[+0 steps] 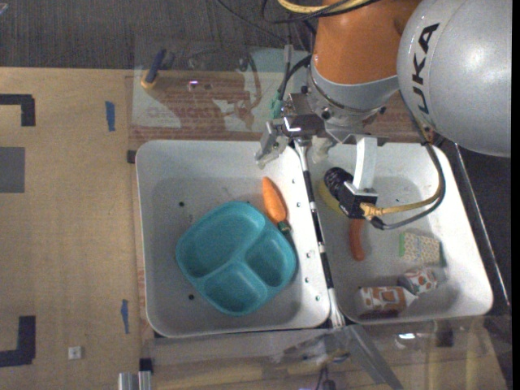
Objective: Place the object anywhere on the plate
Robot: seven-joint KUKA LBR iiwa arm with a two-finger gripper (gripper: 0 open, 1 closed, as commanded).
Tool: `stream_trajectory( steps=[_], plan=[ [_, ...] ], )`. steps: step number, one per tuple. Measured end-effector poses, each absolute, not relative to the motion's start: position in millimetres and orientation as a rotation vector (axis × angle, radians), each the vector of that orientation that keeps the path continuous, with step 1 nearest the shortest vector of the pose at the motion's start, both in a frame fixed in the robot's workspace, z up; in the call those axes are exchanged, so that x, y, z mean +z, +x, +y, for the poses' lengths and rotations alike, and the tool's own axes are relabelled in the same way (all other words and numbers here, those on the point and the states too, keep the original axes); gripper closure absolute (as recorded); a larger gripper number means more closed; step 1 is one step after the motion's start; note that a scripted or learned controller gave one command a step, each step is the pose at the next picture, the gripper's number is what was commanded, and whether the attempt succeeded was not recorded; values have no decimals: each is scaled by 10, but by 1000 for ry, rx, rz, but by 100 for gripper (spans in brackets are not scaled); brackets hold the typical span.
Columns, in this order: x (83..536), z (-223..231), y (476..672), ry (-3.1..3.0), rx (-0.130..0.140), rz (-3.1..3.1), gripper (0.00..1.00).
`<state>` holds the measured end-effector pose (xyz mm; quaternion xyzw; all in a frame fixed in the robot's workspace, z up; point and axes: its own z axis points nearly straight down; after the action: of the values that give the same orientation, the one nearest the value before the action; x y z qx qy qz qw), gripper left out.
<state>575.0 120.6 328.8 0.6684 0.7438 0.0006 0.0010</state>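
Plain wooden bench (65, 218) with some blue tape marks, and two white bins sitting side by side on it. From the overhead camera, the left bin (154, 218) has a teal divided plate (203, 254) lying flat in it. There's a carrot (275, 200) just off the plate's upper right edge, squeezed between the plate and the wall the two bins share. Its green stub end points down at the rim and might be touching it, hard to say. I'm guessing the carrot is the object to place, and I wouldn't call it on the plate yet. The gripper (272, 145) hangs over the far rim of the left bin, a bit above the carrot's tip and clear of it. Honestly I can't tell if it's spread or closed, since the wrist and cables cover too much, but nothing is visibly in it. The right bin (463, 218) holds a small orange sausage-looking thing (356, 240) and a few little cartons (382, 297). To do this step well, I'd come down over the carrot's middle, grip across its narrow width, keep away from the bin wall, lift clear of the plate rim, and drop it into one of the compartments.
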Motion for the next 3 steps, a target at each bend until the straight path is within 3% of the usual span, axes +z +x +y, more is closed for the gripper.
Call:
stream_trajectory(
  steps=[1, 2, 3],
  plan=[
    [3392, 1230, 5755, 2089, 3, 2339, 100],
    [2728, 1981, 5619, 2636, -7, 1713, 100],
    [2433, 2022, 5496, 2713, -7, 1588, 100]
  ],
)
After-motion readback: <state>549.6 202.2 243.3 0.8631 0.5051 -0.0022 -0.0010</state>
